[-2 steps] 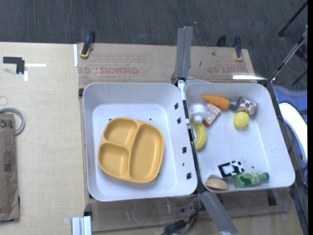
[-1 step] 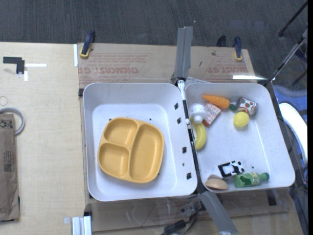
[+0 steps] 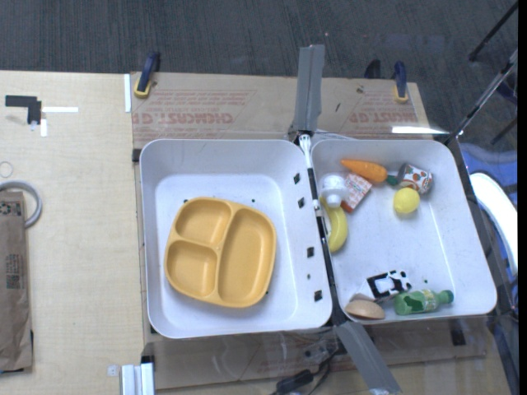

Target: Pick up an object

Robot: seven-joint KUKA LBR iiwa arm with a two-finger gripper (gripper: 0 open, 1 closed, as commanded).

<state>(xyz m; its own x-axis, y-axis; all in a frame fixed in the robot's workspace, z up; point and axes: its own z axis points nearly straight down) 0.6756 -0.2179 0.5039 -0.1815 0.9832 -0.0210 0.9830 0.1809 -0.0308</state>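
Observation:
The right bin point(image 3: 461, 245) holds several small items. An orange carrot point(image 3: 365, 169) lies at its back, with a small red and green can point(image 3: 417, 178) to the right of it. Below the can sits a yellow lemon point(image 3: 406, 202). Against the left wall lie a banana point(image 3: 336, 228), a white cup point(image 3: 332, 189) and a red and white packet point(image 3: 356, 192). Near the front edge are a green bottle point(image 3: 422, 301), a black and white piece point(image 3: 387, 283) and a tan rounded piece point(image 3: 365, 308).
The left bin point(image 3: 156, 171) contains a yellow divided plate point(image 3: 220, 252). Cardboard point(image 3: 222, 109) lies behind both bins, held by blue clamps point(image 3: 148, 71). A brown paper bag point(image 3: 14, 278) rests at the left edge of the wooden bench.

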